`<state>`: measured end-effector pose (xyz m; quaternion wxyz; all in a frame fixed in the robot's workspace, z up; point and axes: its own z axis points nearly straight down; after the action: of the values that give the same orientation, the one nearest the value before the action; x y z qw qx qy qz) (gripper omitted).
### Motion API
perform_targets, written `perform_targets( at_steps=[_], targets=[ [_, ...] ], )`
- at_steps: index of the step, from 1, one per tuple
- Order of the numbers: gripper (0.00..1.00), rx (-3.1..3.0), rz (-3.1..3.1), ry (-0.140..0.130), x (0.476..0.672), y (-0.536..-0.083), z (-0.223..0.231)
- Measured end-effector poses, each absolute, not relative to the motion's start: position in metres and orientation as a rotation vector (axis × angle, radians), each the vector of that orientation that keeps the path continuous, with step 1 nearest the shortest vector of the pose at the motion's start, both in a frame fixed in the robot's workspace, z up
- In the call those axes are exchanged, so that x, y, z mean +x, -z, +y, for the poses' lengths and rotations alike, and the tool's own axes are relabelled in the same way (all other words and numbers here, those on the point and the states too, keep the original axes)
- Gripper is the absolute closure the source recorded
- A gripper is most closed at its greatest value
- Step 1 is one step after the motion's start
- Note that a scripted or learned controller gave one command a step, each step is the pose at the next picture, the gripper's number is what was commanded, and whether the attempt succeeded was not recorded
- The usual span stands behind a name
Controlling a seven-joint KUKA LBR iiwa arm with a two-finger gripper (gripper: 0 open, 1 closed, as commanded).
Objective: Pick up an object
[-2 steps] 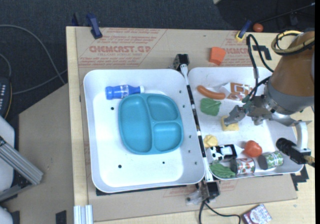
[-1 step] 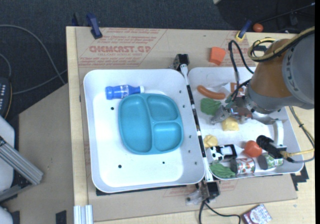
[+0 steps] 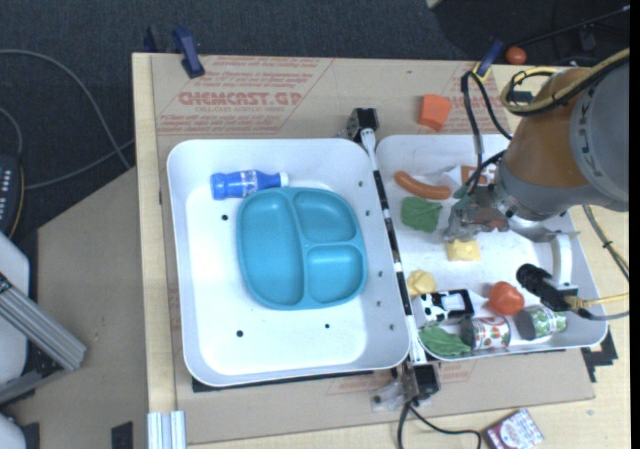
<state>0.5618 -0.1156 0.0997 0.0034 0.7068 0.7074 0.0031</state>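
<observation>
On the counter (image 3: 250, 87) the left bin (image 3: 190, 267) holds a blue divided plate (image 3: 300, 245) lying near its middle, with a small blue bottle (image 3: 245, 182) on its side just beyond the plate's far edge. The right bin (image 3: 400, 152) is crowded: a hot dog (image 3: 420, 185) lies toward its far side, a green piece (image 3: 420, 214) just nearer, and a pale yellow block (image 3: 462, 250) beside that. Along the near edge sit a yellow piece (image 3: 420, 283), a black-and-white toy (image 3: 440, 305), a green leaf-shaped item (image 3: 443, 340), a red piece (image 3: 505, 296) and what may be a small can (image 3: 490, 333). An orange block (image 3: 434, 111) rests on the counter beyond the right bin. The arm (image 3: 560, 147) reaches in from the right, and its tool (image 3: 468, 220) hangs low over the right bin, just above the yellow block and beside the green piece. I cannot tell how the tool is set, nor whether it grips anything.
</observation>
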Motion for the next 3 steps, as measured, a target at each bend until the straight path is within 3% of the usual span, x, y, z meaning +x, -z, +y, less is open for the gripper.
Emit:
perform_targets(
  at_steps=[1, 2, 3],
  targets=[
    [1.0, 2.217, 2.223, -0.005, 0.574, -0.213, -0.049],
    [0.0, 2.22, 2.223, 0.0, 0.573, -0.211, -0.05],
    [0.0, 2.22, 2.215, 0.001, 0.544, -0.086, -0.097]
  ],
)
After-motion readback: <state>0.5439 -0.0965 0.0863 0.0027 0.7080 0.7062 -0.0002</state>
